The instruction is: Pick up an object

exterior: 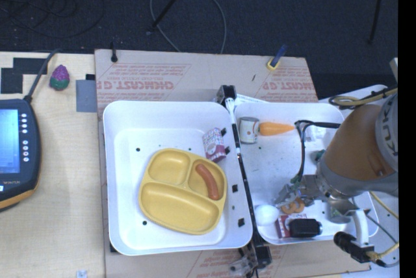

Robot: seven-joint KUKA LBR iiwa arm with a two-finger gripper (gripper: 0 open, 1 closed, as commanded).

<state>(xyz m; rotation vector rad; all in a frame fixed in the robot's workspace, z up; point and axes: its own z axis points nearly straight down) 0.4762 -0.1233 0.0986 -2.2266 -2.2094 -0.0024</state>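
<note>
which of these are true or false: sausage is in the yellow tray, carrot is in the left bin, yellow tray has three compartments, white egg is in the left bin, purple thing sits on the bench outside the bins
1. The sausage lies in the yellow tray. True; it is in the small right-hand compartment.
2. The carrot is in the left bin. False; it lies in the right bin, near its far edge.
3. The yellow tray has three compartments. True.
4. The white egg is in the left bin. False; it is in the right bin, near its front left corner.
5. A purple thing sits on the bench outside both bins. True; it is off to the left, above the handheld screen.
</note>
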